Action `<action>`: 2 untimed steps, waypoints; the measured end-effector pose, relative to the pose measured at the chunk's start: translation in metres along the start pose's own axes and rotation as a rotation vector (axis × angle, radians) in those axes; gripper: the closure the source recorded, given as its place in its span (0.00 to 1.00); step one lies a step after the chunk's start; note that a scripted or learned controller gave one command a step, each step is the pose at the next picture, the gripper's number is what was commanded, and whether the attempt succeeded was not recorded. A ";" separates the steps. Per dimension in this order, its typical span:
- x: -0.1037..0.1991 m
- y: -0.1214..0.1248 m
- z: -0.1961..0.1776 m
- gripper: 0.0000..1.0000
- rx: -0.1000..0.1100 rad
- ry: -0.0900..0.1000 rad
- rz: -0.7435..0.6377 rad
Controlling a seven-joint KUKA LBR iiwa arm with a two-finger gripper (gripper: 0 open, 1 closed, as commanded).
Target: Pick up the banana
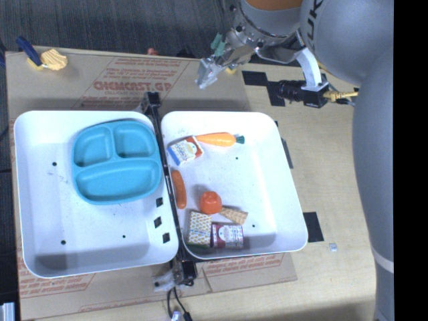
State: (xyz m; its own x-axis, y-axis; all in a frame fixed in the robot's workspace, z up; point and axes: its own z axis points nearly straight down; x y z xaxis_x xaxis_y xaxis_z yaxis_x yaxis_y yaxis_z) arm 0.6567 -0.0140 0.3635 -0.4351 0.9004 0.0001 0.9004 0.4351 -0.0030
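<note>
My gripper hangs high over the cardboard just beyond the far edge of the right bin, with nothing visible in it. The right bin holds an orange carrot, a small carton, an orange-red sausage, a red round fruit, a tan cracker, a patterned box and a dark can. A small yellow object lies far off on the cardboard at the back left, outside both bins.
The left bin holds a blue divided plate. A black clamp sits where the two bins meet at the back. The grey arm fills the upper right. A blue item lies by the yellow object.
</note>
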 end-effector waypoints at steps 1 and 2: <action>0.001 0.001 -0.010 1.00 0.000 -0.001 -0.006; 0.001 0.001 -0.021 1.00 0.000 -0.001 -0.012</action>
State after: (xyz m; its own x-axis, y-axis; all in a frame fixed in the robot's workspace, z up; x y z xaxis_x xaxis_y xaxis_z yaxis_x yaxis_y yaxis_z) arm 0.6575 -0.0121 0.3843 -0.4454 0.8953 -0.0014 0.8953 0.4454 -0.0030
